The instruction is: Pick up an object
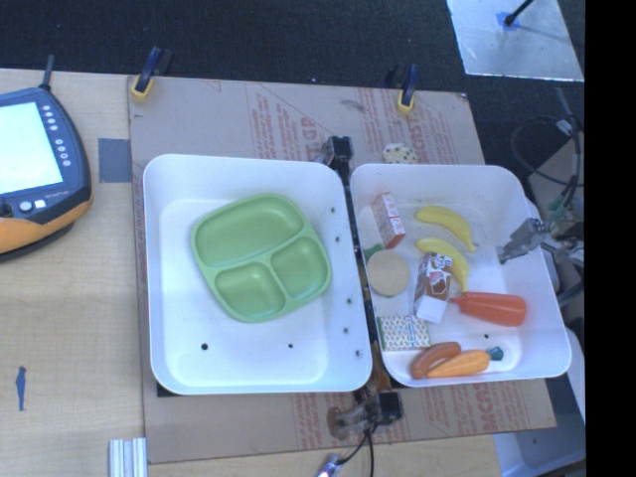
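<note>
1. At the right edge of the right bin (537, 361), about halfway along it, the gripper (519, 240) hung over the rim with nothing between its fingers; they looked somewhat parted, though how far could not be told for sure.
2. Toward the middle of that bin lay the likeliest things to pick: an upper banana (446, 223) near the far edge and a second banana (444, 255) just below it, partly under a brown packet (433, 284).
3. The orange pepper (492, 308) lay nearest the gripper on the near side, its long axis running roughly parallel to the bin's near edge.
4. The upper banana lay toward the bin's left edge from the gripper, its length slanting from the far-left down toward the right edge, with bare white floor around it.
5. By that reading, the banana offered the cleaner approach: a short move inward from the right edge, with the fingers set across its slanting length.
6. Along the near edge, a sausage (434, 357) and a carrot (465, 364) lay touching, which would have made a clean grip harder there.
7. The left bin (169, 356) carried a green divided plate (260, 256), well apart from the gripper.
</note>
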Robot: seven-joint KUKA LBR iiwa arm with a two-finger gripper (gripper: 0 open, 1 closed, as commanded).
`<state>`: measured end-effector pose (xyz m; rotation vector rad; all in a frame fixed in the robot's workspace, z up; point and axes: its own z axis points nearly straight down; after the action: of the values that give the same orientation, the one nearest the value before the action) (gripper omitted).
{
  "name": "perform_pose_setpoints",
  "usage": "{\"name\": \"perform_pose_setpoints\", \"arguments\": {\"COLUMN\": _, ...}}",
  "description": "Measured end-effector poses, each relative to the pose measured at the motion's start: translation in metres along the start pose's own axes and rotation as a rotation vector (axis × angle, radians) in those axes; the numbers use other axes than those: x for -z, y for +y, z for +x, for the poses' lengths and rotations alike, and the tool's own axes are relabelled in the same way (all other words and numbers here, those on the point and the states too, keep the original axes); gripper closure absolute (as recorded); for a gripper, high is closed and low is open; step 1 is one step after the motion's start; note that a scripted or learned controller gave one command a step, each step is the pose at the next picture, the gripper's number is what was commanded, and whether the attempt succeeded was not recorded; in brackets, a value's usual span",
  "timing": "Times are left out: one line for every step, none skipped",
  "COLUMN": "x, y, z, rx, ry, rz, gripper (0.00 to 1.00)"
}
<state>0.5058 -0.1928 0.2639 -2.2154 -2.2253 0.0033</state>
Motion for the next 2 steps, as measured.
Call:
{"name": "perform_pose_setpoints", "arguments": {"x": -0.134, "y": 0.049, "z": 0.022, "rx": 0.001, "ry": 0.0, "rz": 0.002, "gripper": 0.0}}
{"name": "perform_pose_setpoints", "arguments": {"x": -0.161, "y": 0.049, "z": 0.045, "rx": -0.002, "ry": 0.0, "rz": -0.001, "gripper": 0.0}}
